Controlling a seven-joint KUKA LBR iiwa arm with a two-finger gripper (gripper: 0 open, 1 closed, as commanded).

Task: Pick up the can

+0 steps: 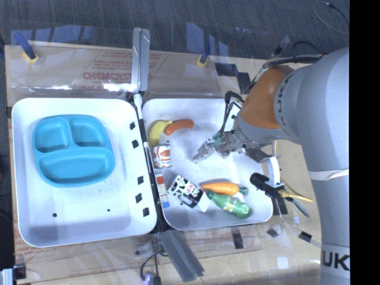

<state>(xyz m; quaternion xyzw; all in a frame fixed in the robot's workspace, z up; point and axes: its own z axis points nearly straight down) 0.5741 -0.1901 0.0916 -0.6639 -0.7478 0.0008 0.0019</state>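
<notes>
Right bin (261, 215): gripper (202, 153) low, beside can (162, 155)

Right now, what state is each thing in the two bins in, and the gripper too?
can: upright by the right bin's left wall, not gripped.
gripper: over the right bin's middle, apart from the can.
hot dog: lying flat.
carrot: lying flat.
green bottle: on its side.
blue tray: flat in the left bin.
</notes>
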